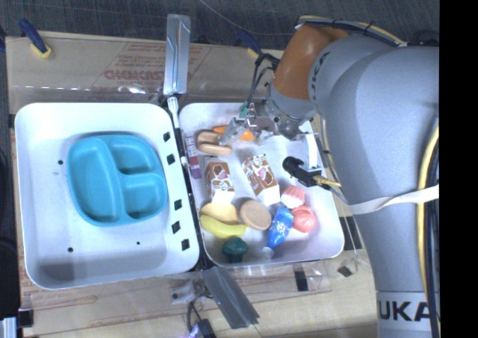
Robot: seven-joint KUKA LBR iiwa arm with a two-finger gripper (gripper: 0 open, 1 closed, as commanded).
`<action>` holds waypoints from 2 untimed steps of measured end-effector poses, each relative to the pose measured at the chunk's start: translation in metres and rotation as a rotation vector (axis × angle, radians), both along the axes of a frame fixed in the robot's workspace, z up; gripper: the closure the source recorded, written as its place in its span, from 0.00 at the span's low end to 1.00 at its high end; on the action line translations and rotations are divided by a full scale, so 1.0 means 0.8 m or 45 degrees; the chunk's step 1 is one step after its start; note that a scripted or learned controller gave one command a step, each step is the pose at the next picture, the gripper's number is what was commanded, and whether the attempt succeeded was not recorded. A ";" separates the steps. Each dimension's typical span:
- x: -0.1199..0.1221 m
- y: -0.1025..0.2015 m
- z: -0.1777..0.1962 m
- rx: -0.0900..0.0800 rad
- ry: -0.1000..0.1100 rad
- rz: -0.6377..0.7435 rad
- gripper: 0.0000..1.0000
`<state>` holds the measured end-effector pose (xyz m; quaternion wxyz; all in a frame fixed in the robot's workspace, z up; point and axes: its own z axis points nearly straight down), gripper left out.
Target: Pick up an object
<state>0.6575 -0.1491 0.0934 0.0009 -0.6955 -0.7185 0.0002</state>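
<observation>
Two cartons (239, 177) lie in your right bin (328, 243); one blue tray (118, 177) left of it; gripper (243, 126) state unclear.

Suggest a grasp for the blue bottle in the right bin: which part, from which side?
Judging from its pose, take the blue bottle across its mid-body, coming straight down. It lies flat and slanted, white cap end toward the bin's front wall. Set the fingers across its narrow width. Expect tight clearance: the tan disc and pink toy flank it closely.
</observation>
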 end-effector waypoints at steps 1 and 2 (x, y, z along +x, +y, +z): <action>-0.012 -0.010 0.045 -0.002 -0.003 0.161 0.00; -0.003 0.055 0.002 -0.008 0.009 0.358 0.00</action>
